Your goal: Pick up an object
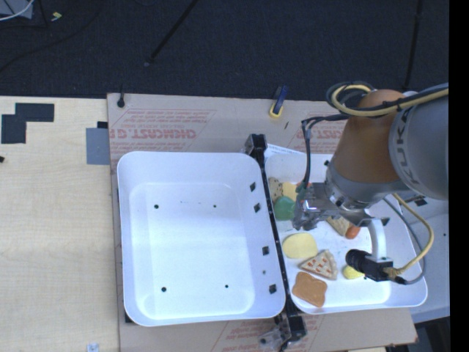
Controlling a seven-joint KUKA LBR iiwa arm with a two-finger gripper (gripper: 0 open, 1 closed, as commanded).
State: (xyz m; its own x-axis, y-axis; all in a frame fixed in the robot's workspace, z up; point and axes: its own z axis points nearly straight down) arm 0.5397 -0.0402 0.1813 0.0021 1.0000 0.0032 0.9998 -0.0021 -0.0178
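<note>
The arm reaches in from the right over the right bin [410, 295]. Its gripper [306, 215] hangs low over the bin's upper left part, just above a green object [283, 207] and a yellow round piece [299, 246]. Nothing shows between the fingers. Below lie a triangular pizza-like slice [319, 264] and an orange-brown piece [309, 290]. A small yellow item [352, 272] sits beside a black part of the arm's cabling. A pale yellow object [280, 190] lies near the bin's left wall, partly hidden by the wrist.
The left bin [132, 196] stands next to the right one, with a black divider clamp [256, 147] between them at the top. A blue-yellow clip [278, 103] sits on the cardboard behind. Cables loop around the wrist on the right.
</note>
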